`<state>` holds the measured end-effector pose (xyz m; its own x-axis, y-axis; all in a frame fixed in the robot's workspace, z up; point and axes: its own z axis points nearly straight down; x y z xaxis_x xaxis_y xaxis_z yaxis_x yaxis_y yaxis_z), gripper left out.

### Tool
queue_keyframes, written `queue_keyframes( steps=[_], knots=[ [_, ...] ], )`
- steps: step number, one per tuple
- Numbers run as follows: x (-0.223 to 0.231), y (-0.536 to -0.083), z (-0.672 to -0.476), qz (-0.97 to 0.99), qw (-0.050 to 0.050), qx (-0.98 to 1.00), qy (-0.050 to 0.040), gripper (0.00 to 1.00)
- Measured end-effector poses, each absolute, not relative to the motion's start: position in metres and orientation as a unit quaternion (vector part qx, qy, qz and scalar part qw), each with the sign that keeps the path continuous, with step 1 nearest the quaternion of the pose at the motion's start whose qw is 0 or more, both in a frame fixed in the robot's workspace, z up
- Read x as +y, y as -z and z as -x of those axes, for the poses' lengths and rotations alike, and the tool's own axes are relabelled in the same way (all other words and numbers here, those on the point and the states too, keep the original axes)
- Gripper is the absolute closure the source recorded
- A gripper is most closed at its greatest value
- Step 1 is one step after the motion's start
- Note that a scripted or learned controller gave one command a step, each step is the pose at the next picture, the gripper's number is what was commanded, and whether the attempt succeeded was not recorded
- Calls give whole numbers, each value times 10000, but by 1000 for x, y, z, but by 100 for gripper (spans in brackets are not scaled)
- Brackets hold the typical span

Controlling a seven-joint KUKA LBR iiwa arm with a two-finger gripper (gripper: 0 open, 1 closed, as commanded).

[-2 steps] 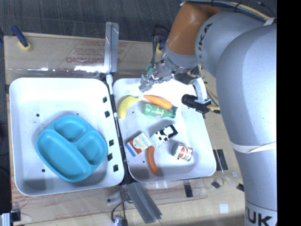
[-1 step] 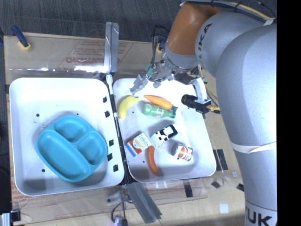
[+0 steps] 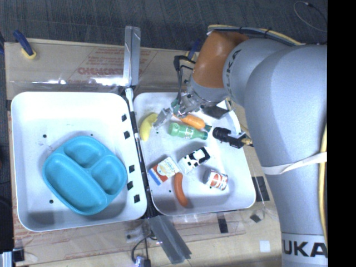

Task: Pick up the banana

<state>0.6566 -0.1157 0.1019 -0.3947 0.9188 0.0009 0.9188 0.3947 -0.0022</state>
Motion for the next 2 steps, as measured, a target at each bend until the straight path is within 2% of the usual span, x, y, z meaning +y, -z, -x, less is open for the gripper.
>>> queue_keyframes(
  steps=[2],
  knots=[
    [-101,-94,-655,6889,16,-7248,-41,0]
  ],
)
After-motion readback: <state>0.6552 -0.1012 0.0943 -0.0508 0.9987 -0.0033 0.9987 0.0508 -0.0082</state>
